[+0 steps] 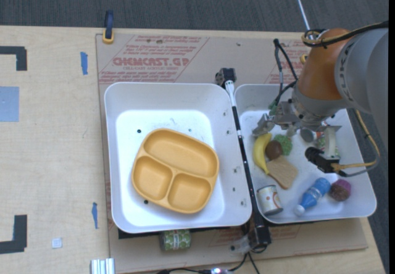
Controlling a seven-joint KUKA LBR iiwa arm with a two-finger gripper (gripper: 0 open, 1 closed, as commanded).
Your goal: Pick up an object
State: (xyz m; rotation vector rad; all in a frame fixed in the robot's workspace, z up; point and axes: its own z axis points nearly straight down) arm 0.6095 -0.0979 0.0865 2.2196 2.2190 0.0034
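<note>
The right white bin (364,202) holds a yellow banana (260,153), a brown round piece (274,150) beside a green leafy piece (284,142), a tan slice of bread (283,173), a small can (269,199), a blue and clear bottle (312,195) and a dark purple ball (340,190). My gripper (279,123) hangs over the bin's upper middle, just above the green piece and the banana's top. The grey arm with its orange band (321,72) comes in from the right and covers the bin's far right part.
The left white bin (114,143) holds an orange tray (175,171) with three compartments. A black bar (237,134) runs between the bins. A green can (176,240) lies on the bench below the left bin. Black cables trail over the right bin.
</note>
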